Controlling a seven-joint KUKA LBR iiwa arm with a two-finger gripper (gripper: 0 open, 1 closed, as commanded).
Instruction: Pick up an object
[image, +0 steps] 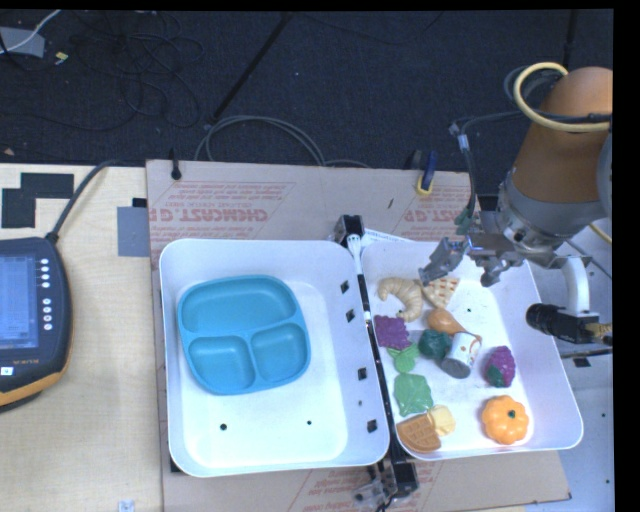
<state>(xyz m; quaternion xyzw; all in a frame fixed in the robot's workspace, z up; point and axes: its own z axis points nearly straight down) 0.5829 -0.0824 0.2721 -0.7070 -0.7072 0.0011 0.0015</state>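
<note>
The gripper (467, 262) hangs above the right bin's (560, 420) far end, fingers spread, pinching nothing. Just beside its left finger lie a curved tan croissant (400, 292) and a waffle-textured wedge (443, 291); purple grapes (391, 331) sit nearer.

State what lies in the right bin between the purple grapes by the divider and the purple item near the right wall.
In the camera view, a dark green piece and a tipped can lie between the purple grapes and the purple item.
</note>
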